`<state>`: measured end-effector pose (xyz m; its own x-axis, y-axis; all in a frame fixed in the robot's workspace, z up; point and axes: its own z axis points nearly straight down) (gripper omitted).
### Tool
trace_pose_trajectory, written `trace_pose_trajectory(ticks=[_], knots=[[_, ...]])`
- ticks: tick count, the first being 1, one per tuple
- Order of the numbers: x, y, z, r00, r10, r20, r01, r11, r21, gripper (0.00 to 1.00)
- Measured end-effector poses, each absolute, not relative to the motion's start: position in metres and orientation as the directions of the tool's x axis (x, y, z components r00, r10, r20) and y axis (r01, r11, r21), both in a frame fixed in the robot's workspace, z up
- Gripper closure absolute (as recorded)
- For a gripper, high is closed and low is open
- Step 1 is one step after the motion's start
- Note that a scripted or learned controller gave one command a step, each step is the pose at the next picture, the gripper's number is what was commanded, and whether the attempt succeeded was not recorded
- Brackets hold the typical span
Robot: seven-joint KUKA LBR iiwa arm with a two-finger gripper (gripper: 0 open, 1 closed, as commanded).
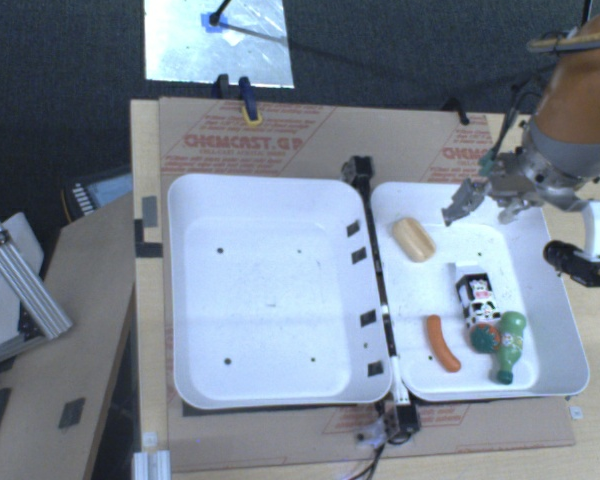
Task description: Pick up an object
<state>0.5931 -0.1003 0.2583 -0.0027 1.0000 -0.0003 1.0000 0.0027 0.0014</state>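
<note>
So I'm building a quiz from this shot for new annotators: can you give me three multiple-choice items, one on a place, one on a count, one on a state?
1. Where do the loose objects lie?
A. right bin
B. left bin
C. on the cardboard

2. How many objects are in that bin?
A. two
B. four
C. six

3. How does the green bottle sit?
A. upright
B. lying on its side
C. held in the hand

Key: 1 A, the bread roll, sausage, cow-print box and green bottle all lie in the right bin. 2 B, those four. 3 B, it lies flat, apart from the hand.
</note>
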Motion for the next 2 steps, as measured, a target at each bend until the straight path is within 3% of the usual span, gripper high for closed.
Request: trace_pose_trajectory(ticks=[1,2], knots=[[0.609,-0.174,0.384,0.004,1.0,-0.009,1.0,-0.004,0.018,0.0],[0.569,-0.133,0.282,-0.003,1.0,0.004,1.0,0.003,-0.009,0.0]])
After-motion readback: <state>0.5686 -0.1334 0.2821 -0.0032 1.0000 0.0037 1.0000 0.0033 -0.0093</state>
